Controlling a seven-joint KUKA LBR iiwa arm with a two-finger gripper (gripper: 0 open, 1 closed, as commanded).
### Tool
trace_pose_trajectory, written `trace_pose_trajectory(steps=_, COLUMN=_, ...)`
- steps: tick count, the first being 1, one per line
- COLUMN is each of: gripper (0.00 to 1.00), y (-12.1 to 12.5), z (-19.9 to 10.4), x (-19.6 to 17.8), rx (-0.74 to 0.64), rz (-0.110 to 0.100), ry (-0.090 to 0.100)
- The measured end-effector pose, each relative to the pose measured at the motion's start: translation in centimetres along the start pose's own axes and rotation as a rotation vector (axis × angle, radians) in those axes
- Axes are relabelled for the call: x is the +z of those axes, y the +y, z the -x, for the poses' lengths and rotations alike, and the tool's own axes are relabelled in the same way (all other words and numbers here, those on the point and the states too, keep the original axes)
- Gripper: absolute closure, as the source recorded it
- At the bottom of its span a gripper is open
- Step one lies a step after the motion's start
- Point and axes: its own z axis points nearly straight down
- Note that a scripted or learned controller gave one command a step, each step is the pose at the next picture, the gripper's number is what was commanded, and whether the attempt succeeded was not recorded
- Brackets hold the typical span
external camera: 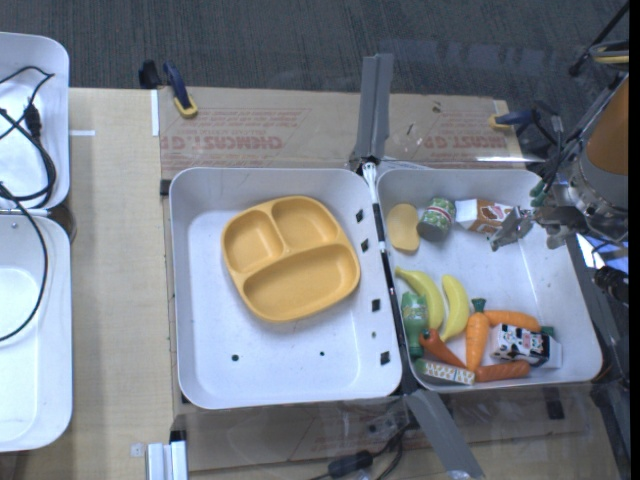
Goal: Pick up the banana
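Camera view gives me the gripper (520, 230) at about 2 o'clock over the right bin (585, 298), hanging above bare floor near a brown packet (488, 214); I cannot tell how its jaws stand, as the metal there blurs together, and I see nothing held. The banana (440, 301) lies well apart from it, down at 7 o'clock from the gripper, in the bin's left half: two yellow pieces side by side. My worry is the crowding. A green bottle (413, 311) touches its left side, and a carrot (477, 338) lies just beside its right, so I judge a descent slightly off could nip a neighbour instead, or push the banana against the bin wall. Its curved, smooth skin may also slip out of a closing grip.
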Motion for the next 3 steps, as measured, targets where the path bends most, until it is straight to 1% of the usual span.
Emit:
trace_pose_trajectory(steps=1, gripper=0.0, y=-4.3, z=-6.1, x=10.0, rx=-0.018, rz=-0.001, ry=0.001)
trace_pose_trajectory(steps=2, gripper=1.0, y=-4.2, z=-5.9, x=9.0, rx=-0.013, rz=0.001, ry=0.0)
trace_pose_trajectory(steps=3, gripper=1.0, y=-0.4, z=-14.6, x=0.5, rx=0.175, rz=0.0, ry=-0.001)
